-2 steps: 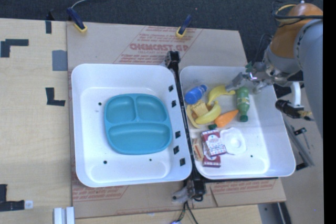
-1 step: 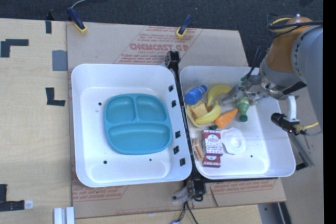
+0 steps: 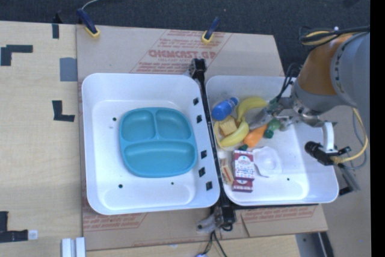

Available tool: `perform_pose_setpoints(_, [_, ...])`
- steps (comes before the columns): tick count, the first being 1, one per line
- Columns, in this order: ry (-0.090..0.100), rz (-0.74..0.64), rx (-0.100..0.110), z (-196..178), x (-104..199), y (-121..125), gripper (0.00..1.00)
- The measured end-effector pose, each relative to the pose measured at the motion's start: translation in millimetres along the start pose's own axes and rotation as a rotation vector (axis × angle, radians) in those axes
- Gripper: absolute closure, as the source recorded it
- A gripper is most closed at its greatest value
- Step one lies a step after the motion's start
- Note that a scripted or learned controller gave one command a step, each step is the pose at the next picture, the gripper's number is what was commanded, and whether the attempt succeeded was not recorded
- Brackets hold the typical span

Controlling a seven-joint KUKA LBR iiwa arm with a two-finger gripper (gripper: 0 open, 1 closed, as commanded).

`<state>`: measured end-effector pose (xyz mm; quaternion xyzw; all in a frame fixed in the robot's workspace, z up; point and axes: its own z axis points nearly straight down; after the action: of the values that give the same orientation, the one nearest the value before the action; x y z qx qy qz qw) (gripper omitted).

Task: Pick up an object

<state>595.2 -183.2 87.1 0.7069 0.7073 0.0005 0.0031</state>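
Observation:
The right bin (image 3: pixel 313 189) holds a heap of toy food. A blue bottle (image 3: pixel 224 108) lies at its upper left beside a yellow banana (image 3: pixel 252 104). Below them sit a yellow block (image 3: pixel 227 126), a second banana (image 3: pixel 234 136), an orange carrot (image 3: pixel 255 137) and a small green piece (image 3: pixel 272 128). A red carton (image 3: pixel 243 170) and a white lid (image 3: pixel 267 161) lie nearer the front. My gripper (image 3: pixel 275 117) is low over the right side of the heap, right by the green piece and the carrot's tip.
The left bin (image 3: pixel 99 129) holds a blue divided plate (image 3: pixel 157 142). A black clip divider (image 3: pixel 203 123) runs between the bins. The arm's orange band (image 3: pixel 322 66) and grey wrist hang over the right bin's far right rim. Cardboard lies beneath both bins.

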Motion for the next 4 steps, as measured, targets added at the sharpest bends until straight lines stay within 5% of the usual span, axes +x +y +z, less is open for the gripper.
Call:
perform_pose_setpoints(1, [0.003,-0.002,0.001,1,65,36,0.00])
perform_pose_setpoints(2, [0.008,0.007,0.046,5,63,66,0.00])
perform_pose_setpoints(3, [0.000,0.007,0.047,-4,60,65,1.00])
perform_pose_setpoints(4, [0.004,0.001,0.007,-16,81,-23,1.00])
